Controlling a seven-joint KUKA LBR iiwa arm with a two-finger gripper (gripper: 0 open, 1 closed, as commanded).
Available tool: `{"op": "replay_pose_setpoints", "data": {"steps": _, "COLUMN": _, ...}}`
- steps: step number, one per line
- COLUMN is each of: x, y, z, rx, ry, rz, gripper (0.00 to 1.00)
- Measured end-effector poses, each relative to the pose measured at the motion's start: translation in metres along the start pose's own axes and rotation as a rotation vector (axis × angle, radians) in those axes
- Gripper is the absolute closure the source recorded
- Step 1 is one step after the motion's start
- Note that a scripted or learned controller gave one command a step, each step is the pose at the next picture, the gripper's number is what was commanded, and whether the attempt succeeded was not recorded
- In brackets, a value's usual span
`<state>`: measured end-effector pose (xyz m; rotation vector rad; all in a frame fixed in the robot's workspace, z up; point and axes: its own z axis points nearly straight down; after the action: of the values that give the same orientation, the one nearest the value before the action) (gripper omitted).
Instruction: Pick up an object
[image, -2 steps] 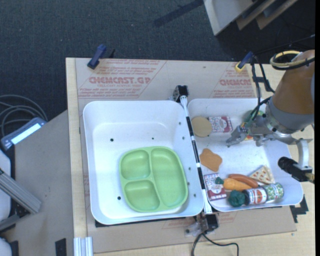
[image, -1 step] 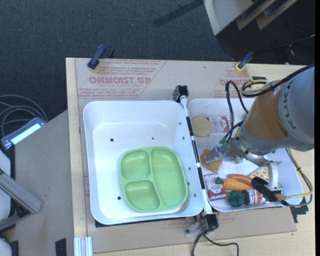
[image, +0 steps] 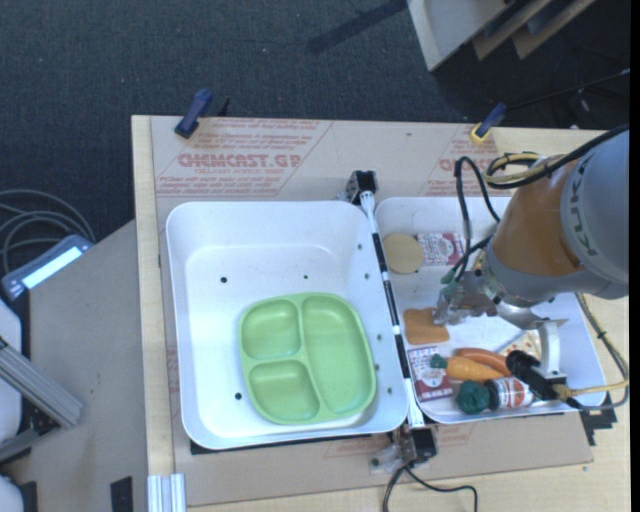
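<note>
Grey arm (image: 600, 220), orange band, seemingly black cables.

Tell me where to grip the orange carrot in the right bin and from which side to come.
Grip the long orange carrot around its middle, coming straight down from above, fingers set across its narrow width. It lies flat, roughly left to right. The red-and-white packet at its left end and the green-capped bottle just below crowd it, so the upper side looks freer.
</note>
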<state>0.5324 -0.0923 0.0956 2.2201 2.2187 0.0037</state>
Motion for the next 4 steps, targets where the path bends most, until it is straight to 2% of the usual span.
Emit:
{"op": "replay_pose_setpoints", "data": {"steps": 1, "x": -0.055, "y": 0.002, "z": -0.111, "rx": 0.001, "ry": -0.001, "rz": 0.000, "gripper": 1.00}}
{"op": "replay_pose_setpoints", "data": {"steps": 2, "x": -0.055, "y": 0.002, "z": -0.110, "rx": 0.003, "ry": 0.000, "rz": 0.000, "gripper": 0.00}}
{"op": "replay_pose_setpoints", "data": {"steps": 3, "x": -0.092, "y": 0.119, "z": -0.050, "rx": 0.004, "ry": -0.001, "rz": -0.001, "gripper": 0.00}}
{"op": "replay_pose_setpoints", "data": {"steps": 4, "x": -0.018, "y": 0.060, "z": -0.013, "rx": 0.005, "ry": 0.001, "rz": -0.002, "gripper": 0.00}}
